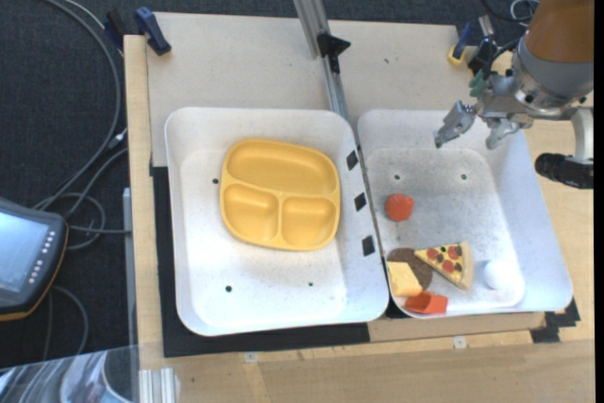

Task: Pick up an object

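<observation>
Tomato [399, 207], small, round, red-orange

Even, bright overhead light fills the scene; the white bins [189, 297] glow almost washed out, with soft, faint shadows. The dark carpet [57, 61] at nine o'clock stays grainy. Focus is moderately sharp throughout, slightly softer at three o'clock.

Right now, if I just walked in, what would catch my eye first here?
Probably the yellow divided plate, lying alone in the left bin. Next, the toy food in the right bin: a pizza slice near its front edge and a small red-orange ball further back. The gripper, fingers apart, hangs over that bin's back edge.
</observation>
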You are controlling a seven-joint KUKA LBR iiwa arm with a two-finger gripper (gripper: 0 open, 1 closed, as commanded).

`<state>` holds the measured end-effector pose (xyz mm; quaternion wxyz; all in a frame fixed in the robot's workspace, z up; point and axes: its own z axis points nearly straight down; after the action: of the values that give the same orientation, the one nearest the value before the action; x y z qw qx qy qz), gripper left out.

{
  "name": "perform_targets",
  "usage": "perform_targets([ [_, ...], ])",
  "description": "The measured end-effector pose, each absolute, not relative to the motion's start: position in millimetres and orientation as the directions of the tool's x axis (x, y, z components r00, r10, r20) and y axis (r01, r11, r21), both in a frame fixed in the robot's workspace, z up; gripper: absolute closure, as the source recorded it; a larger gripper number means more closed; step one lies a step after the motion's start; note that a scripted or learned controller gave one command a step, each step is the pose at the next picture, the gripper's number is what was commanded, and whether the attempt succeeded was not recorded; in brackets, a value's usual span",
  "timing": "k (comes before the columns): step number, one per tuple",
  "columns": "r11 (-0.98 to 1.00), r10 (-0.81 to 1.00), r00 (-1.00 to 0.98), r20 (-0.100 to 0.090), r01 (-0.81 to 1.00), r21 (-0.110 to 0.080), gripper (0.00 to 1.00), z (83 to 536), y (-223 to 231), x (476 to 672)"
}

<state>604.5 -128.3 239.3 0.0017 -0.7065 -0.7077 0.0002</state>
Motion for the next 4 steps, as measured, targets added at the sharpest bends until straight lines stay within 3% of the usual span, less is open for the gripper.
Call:
perform_targets([
  [1,0.002,1.000,-0.002,0.002,1.000,-0.002,0.00,239.3,-128.2,604.5],
  [3,0.000,1.000,0.000,0.002,1.000,-0.009,0.00,114.5,-130.9,600.3],
  [4,0.000,1.000,0.000,0.002,1.000,-0.007,0.00,91.1,-130.3,599.6],
])
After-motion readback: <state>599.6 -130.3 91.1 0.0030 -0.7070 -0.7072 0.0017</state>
